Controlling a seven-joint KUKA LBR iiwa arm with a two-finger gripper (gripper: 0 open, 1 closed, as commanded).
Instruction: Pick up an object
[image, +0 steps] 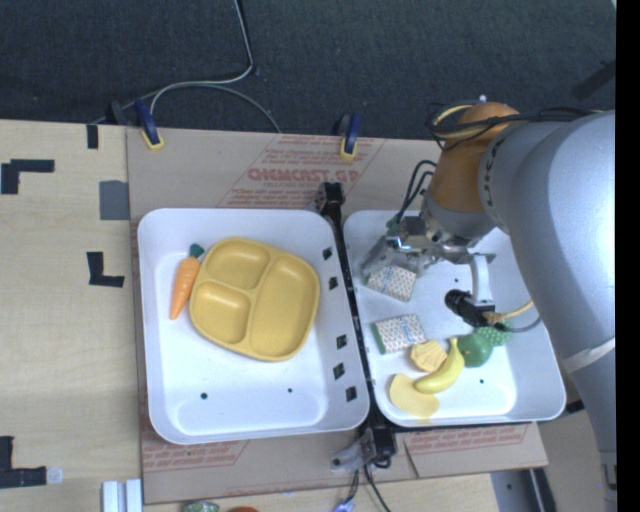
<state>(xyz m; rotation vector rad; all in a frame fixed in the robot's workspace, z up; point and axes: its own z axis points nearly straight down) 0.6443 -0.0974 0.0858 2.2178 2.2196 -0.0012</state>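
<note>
- You have the gripper (405, 255) low in the right bin (535, 395), at about eleven o'clock of that bin, directly over a small patterned packet (392, 282).
- I cannot tell from this view how the gripper's hand is set, and nothing is visibly held, so judge the pick as not yet done.
- What is left, as I read it: secure that packet, or another item, and raise it out of the bin.
- Other candidates lie toward six o'clock of the gripper: a second patterned packet (398, 331), a yellow wedge (427, 355), a banana (443, 371), a pale yellow slice (412, 397) and a green toy (480, 345).
- The left bin (235, 415) bears a yellow divided plate (253, 297) with a carrot (183, 284) at its nine o'clock.
- Both bins sit on cardboard (290, 170) clipped at twelve o'clock; dark carpet (300, 50) and a cable (215, 80) lie beyond.
</note>
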